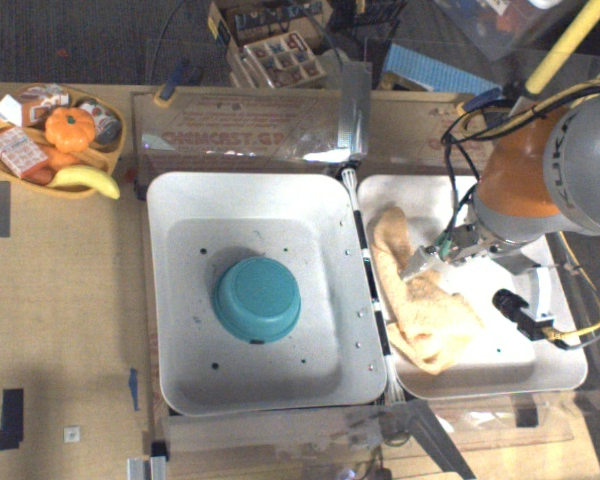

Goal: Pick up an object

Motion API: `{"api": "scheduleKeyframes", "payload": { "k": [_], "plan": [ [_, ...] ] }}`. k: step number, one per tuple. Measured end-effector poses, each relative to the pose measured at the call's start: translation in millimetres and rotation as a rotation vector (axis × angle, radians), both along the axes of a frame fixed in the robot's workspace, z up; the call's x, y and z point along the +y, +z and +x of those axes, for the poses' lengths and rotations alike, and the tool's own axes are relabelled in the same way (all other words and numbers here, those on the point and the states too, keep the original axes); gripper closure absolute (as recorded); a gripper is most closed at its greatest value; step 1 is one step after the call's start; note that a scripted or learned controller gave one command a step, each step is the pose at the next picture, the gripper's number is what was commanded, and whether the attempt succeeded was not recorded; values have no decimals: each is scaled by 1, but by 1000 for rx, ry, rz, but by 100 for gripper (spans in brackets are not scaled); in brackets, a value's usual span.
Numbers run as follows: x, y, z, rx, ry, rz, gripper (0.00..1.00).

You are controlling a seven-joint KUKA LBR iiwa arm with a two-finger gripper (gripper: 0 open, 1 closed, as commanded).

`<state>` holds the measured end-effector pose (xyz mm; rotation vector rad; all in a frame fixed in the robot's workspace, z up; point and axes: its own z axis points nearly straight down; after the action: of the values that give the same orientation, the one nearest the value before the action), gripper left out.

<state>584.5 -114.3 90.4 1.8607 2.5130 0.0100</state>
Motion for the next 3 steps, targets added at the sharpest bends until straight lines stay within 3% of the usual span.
{"api": "scheduleKeyframes", "payload": {
  "k": [1,2,3],
  "plan": [
    [1,9,1,1,0,3,100],
    [1,9,1,1,0,3,0],
    [11,1,-8,-1,119,-1,0]
  ]
}}
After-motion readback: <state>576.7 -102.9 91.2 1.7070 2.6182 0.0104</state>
